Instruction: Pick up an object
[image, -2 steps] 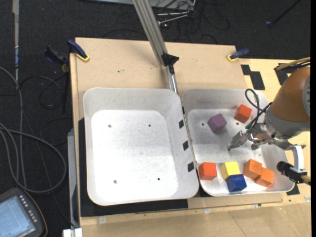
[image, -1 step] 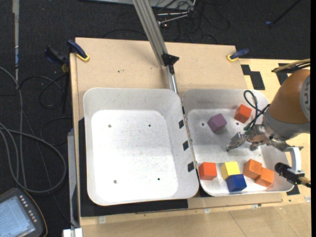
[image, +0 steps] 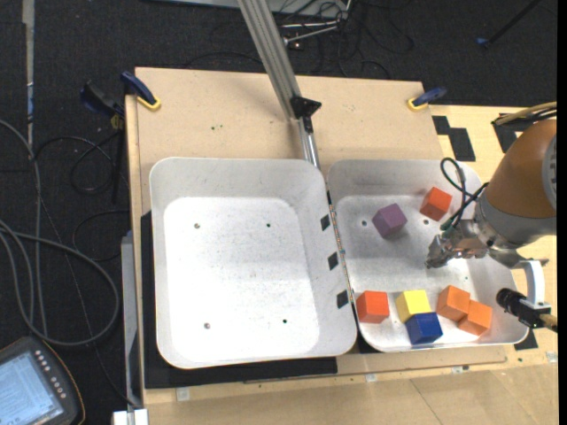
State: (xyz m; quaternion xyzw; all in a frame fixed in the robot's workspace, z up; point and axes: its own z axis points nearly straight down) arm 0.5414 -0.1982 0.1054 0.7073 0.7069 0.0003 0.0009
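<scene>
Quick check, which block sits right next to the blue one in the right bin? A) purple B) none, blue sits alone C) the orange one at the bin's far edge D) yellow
D: the yellow block touches the blue block near the front edge of the right bin, while the purple block lies apart, farther back.

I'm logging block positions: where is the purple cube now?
The purple cube sits in the right bin, toward its upper left, apart from the other blocks, left of the orange cube near the far wall.
</scene>
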